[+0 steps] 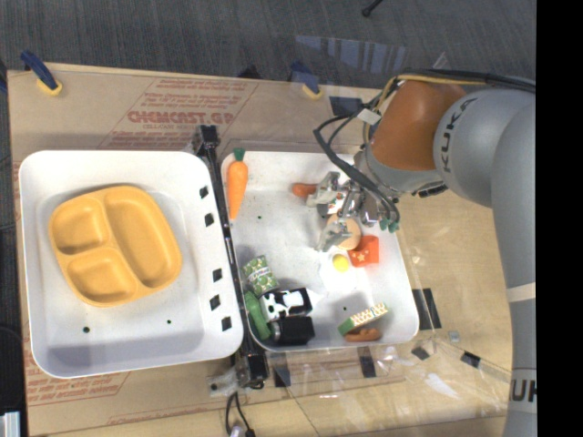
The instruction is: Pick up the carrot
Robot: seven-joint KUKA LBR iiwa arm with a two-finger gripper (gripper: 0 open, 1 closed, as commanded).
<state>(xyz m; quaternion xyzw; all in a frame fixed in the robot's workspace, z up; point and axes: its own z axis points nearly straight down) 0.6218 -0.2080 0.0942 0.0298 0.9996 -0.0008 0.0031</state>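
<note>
The carrot (237, 181), orange with a green top, lies along the left wall of the right bin (282, 244), near its far corner. My gripper (335, 228) hangs over the right half of that bin, well to the right of the carrot, its metal fingers pointing down just above a small round beige and yellow toy (341, 260). The carrot lies free with nothing touching it.
The left bin (36, 271) holds a yellow divided plate (114, 242). In the right bin lie a red block (366, 252), a small orange piece (304, 189), a green packet (258, 272), a black-and-white toy (290, 306) and a hot-dog toy (364, 322).
</note>
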